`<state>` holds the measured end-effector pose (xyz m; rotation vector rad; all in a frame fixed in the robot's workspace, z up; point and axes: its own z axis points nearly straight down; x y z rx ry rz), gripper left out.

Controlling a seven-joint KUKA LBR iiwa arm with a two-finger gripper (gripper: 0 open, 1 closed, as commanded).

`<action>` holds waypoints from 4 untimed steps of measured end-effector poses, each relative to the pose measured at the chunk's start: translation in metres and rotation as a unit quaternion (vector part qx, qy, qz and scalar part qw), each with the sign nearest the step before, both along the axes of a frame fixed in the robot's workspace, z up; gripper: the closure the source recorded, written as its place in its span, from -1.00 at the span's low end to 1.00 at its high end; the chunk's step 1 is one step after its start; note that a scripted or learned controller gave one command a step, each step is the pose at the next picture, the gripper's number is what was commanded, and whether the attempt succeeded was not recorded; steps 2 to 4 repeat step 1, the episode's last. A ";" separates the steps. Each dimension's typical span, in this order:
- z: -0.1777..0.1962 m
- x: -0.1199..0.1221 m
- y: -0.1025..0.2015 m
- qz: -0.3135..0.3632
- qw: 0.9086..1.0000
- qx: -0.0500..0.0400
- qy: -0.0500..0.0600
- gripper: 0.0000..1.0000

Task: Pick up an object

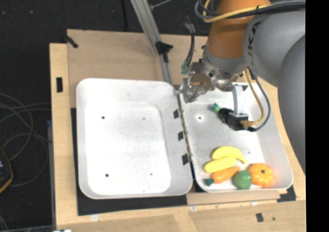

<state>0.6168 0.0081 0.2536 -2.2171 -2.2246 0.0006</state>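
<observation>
Gripper [198, 86] over right bin's [267, 138] far corner.
Grip state: cannot tell. Toy banana [224, 158], carrot [223, 175], pumpkin [261, 174] clustered at the bin's near end, untouched.

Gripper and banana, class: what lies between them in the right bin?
In the camera view, bare white bin floor separates the gripper from the banana; a black part of the arm sits just right of that line.

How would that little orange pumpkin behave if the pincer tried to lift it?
The pumpkin looks round and glossy, so it may slip or roll. It seems a small plastic toy, probably light and stiff. The green fruit beside it could crowd the grasp.
</observation>
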 end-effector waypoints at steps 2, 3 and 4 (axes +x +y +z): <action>-0.009 -0.003 0.044 0.000 1.000 0.000 0.000 1.00; -0.009 -0.003 0.044 0.000 1.000 0.000 0.000 1.00; -0.009 -0.003 0.044 0.000 1.000 0.000 0.000 1.00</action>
